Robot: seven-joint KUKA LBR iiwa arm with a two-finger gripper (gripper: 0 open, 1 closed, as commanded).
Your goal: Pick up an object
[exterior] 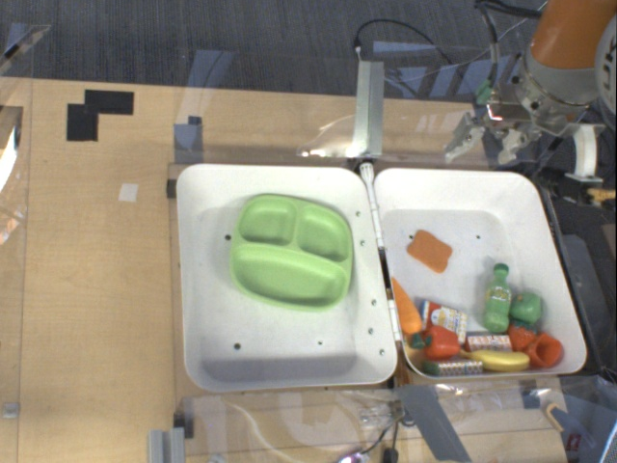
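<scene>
The hand (494, 135) hangs open and empty beyond the right bin (540, 210), clear of the toys heaped in that bin's near corner.

We see a broad orange band (571, 13) on the arm. Below it, a grey metal wrist (554, 90). Black cables (501, 22) trail alongside.

The green tray (290, 249) looks like smooth matt plastic. Both white bins (207, 258) look slightly glossy plastic, and the bench (87, 258) is pale wood.

Tool (494, 135) raised at upper right; fingers spread
</scene>
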